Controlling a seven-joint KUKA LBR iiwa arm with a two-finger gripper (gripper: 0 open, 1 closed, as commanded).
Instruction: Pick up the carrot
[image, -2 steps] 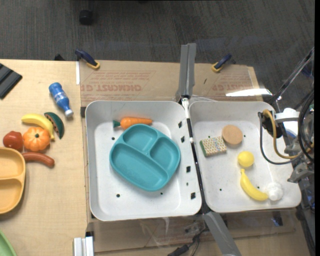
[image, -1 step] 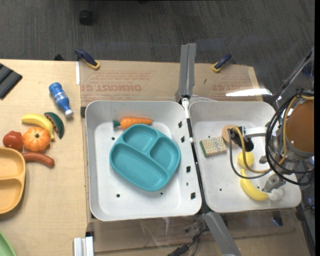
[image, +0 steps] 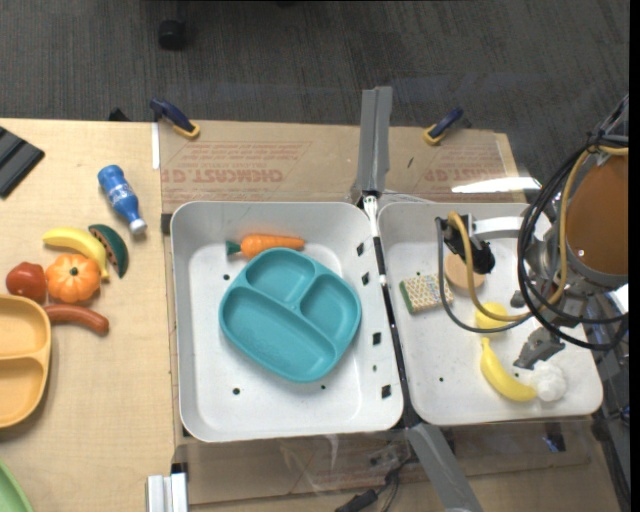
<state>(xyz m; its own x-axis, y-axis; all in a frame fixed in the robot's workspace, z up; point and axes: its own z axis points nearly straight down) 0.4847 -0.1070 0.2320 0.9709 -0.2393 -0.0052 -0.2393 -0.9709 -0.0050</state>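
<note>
Your carrot (image: 268, 243) lies flat in the left bin (image: 195, 400), near that bin's far wall, with its green stem end pointing left and its body touching or just beside the far rim of the teal divided plate (image: 290, 315). That closeness is your main worry: a descent that comes down a little toward the plate could land a finger on the plate's rim, tip or shove the plate, and knock the carrot away instead of closing on it. The carrot is also round and tapered, so a grip placed toward the thin end may squeeze it out sideways; aiming across the thicker middle looks safer. The bin's far wall leaves little room behind the carrot, so a wide approach from that side could catch on the wall. The arm is well apart from all this: the hand (image: 540, 350) hangs low over the right bin (image: 440, 400), close to the yellow banana (image: 503, 376) and a small white object (image: 550, 383), with loose black cables (image: 460, 300) looping across that bin. You cannot tell from this view whether the hand is wide or narrow, and nothing shows between its parts. Moving across, watch that the cables do not drag the banana or snag the divider between the bins.
</note>
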